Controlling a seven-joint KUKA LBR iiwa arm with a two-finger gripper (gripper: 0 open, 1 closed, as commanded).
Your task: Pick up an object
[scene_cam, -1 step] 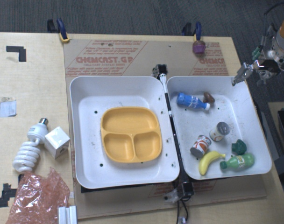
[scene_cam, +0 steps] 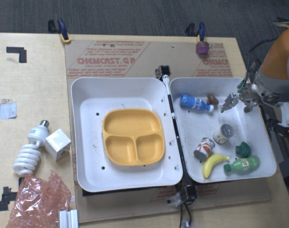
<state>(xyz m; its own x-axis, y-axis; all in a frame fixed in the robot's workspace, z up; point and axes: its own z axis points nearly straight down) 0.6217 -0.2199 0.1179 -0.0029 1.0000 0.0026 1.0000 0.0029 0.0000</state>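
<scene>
The right bin (scene_cam: 258, 127) holds several objects: a blue bottle (scene_cam: 194, 103) lying at the back, a small brown piece (scene_cam: 212, 99) beside it, a grey and white cup (scene_cam: 224, 133), a red and white can (scene_cam: 204, 148), a banana (scene_cam: 213, 164), a green bottle (scene_cam: 242, 164) and a dark green lump (scene_cam: 243, 149). My gripper (scene_cam: 238, 104) hangs over the back right part of this bin, just right of the brown piece. It is open with nothing between its fingers (scene_cam: 228, 103).
The left bin (scene_cam: 87, 127) holds a yellow divided tray (scene_cam: 133, 137). Left of the bins, on the bench, lie a spiral light bulb (scene_cam: 30, 151), a white cube (scene_cam: 58, 144) and crumpled pink plastic (scene_cam: 37, 201). A purple object (scene_cam: 202, 47) sits behind the right bin.
</scene>
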